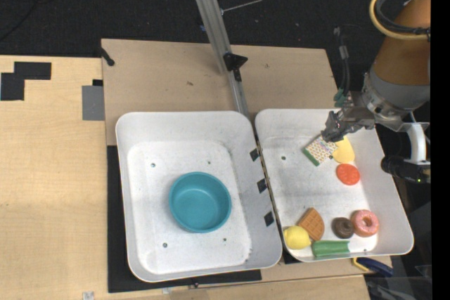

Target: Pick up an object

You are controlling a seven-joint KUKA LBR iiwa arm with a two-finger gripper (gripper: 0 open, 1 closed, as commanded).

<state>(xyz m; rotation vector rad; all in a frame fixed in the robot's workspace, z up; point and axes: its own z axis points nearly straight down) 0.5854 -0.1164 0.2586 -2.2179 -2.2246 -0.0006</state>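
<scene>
**Gripper low over a patterned card in the right-hand bin**

We look down at a slant on a bench carrying two shallow white bins side by side. The left bin holds a teal bowl near its middle. The right bin holds small toy foods, gathered along its near and right sides.

The grey arm reaches in from the right, and its gripper sits low over the upper right part of the right bin. We cannot tell whether it is parted or closed on anything.

Just below and left of the gripper, touching or nearly touching it, lies a small patterned card. Its long axis runs diagonally, from lower left up towards the gripper. A yellow piece lies just beside the card on the right, and an orange round sits below that.

We judge the card the likeliest target. The bin floor to its left is open; the yellow piece crowds its right.

Along the near edge lie a waffle, a lemon, a green stick, a brown doughnut and a pink doughnut.
</scene>
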